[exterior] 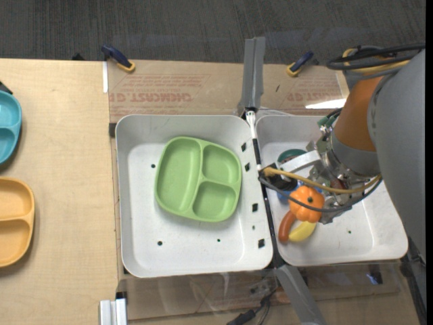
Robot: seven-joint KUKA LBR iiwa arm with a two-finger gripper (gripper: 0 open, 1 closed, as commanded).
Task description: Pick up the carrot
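Note:
The grey arm with its orange band reaches over the right bin (pixel 379 246), and its wrist hides most of my gripper (pixel 323 196). Just left of the gripper, touching or nearly touching it, lies a rounded orange toy (pixel 304 202). Below that sit a tapered red-orange piece (pixel 285 227) and a yellow piece (pixel 303 231), close together on the bin floor. I cannot tell which of the orange pieces is the carrot. Nothing is visibly lifted off the floor.
A teal and white item (pixel 292 158) lies at the back left of the right bin. The left bin (pixel 135 249) holds a green divided plate (pixel 199 179). On the bench at far left rest a teal plate (pixel 8 124) and an orange plate (pixel 13 222). Cables loop around the wrist.

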